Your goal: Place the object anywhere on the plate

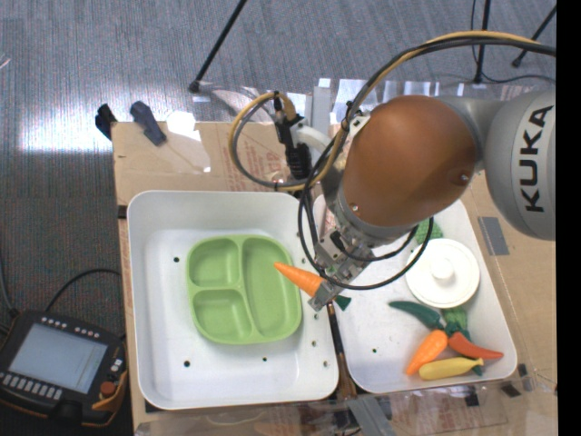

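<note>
Reading "KUKA" on the arm [536, 166] above the plate [243, 289].

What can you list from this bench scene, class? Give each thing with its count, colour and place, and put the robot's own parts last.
plate: 1, green, three compartments, left bin.
held carrot: 1, orange, over the plate's right edge.
left bin: 1, white.
right bin: 1, white.
lid: 1, white, round, right bin.
toy vegetables: several, orange, yellow, green, red, right bin's near corner.
pendant: 1, dark, floor at left.
gripper: 1, holding the carrot.
arm: 1, grey and orange.
</note>
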{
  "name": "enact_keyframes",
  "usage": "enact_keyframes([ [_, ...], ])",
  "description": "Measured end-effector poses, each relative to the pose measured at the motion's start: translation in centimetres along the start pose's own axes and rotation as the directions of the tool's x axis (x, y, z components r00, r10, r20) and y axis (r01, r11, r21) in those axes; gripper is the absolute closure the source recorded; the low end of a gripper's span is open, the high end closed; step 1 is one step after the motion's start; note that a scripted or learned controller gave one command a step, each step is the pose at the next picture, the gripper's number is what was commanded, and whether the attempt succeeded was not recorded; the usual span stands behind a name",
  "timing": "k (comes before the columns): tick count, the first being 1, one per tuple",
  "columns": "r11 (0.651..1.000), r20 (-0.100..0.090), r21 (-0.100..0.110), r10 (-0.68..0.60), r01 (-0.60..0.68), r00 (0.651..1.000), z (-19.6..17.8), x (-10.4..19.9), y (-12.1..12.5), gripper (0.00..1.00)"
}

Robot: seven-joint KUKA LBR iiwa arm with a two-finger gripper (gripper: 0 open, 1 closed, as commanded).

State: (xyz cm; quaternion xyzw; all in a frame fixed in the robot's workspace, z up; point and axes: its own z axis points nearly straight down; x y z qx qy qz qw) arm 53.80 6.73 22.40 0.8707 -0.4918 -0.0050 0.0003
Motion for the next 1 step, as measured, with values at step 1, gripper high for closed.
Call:
enact_keyframes([
  [1, 1.0, 0.0, 0.0, 0.0, 0.0, 1.0, -0.01, 0.01, 0.0, 0.0],
])
